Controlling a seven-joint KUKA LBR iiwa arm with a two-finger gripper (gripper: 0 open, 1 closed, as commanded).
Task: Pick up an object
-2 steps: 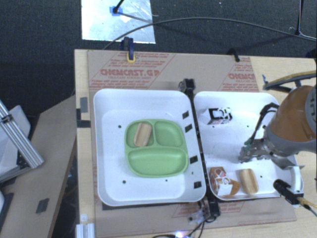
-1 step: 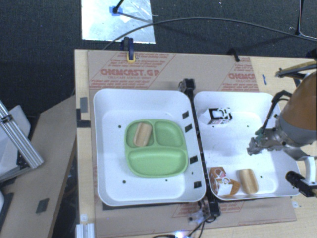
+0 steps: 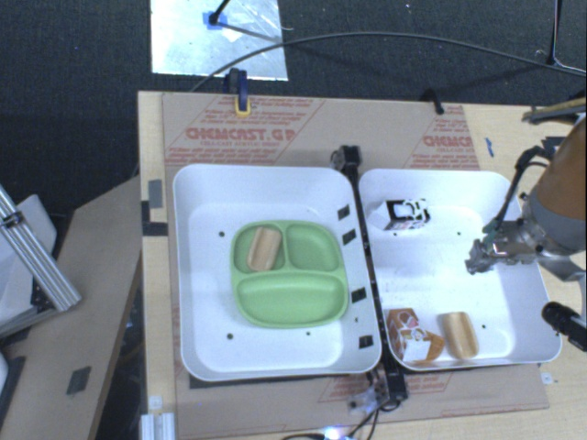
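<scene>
While two white bins sit side by side on the table [image 3: 303,122], their contents count out as follows: the left bin [image 3: 206,246] holds one green divided plate [image 3: 292,273], and in the plate's compartment at 10 o'clock lies one tan bread-like piece [image 3: 264,247]. The right bin [image 3: 440,273] holds three loose things: one small black-and-white item [image 3: 404,213] near its 11 o'clock corner, one crinkled brown packet with a white label [image 3: 410,334] at 7 o'clock, and one tan bun-like piece [image 3: 459,334] just beside it toward 6 o'clock. One end effector [image 3: 483,255] hangs at the bin's 3 o'clock side, over bare white floor, well apart from all three things; nothing shows between its tips, and how far they are spread cannot be told.
</scene>
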